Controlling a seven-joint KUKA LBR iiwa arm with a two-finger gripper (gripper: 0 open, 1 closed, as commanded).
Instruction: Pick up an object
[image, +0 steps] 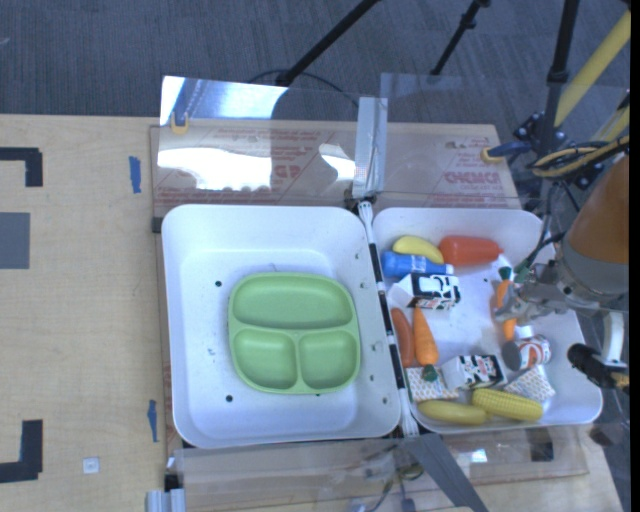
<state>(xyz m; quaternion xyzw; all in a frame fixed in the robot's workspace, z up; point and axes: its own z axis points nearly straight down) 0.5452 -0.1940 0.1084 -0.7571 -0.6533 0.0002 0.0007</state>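
The right bin (575, 395) holds several toy foods. A yellow banana (418, 246), a red pepper (468, 249) and a blue bottle (403, 264) lie at its back. A black-and-white toy (436, 289) sits near the middle, with two orange carrots (424, 338) just in front of it. Along the front lie a small carton (481, 370), a corn cob (512, 404) and another banana (450, 411). My gripper (510, 300) is low over the bin's right side, beside a small orange piece (500, 294) and above a red-and-white can (531, 351).
The left bin (190, 250) holds a green divided plate (295, 331). Clear plastic walls (370, 150) stand behind both bins. Cables and stand legs (565, 150) crowd the back right. The wooden bench (70, 330) stretches to the left.
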